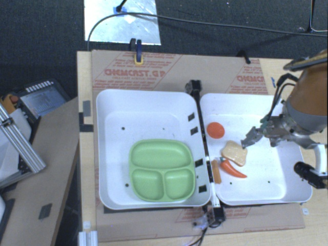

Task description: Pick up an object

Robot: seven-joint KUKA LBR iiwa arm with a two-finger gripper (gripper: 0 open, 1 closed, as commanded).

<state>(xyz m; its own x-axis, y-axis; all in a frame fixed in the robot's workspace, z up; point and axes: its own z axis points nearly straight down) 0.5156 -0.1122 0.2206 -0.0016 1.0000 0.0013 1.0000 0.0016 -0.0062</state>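
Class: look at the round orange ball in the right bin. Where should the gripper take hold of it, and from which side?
Grip the orange ball across its middle, coming straight down from above. It is round, so any pair of opposite sides serves, and it lies apart from the bread slice and chili pepper, leaving room around it. The divider wall is close on its left.

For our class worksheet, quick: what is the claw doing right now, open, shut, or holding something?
Claw: cannot be told whether open or shut; it sits over the right bin beside the bread, with nothing seen held in it.
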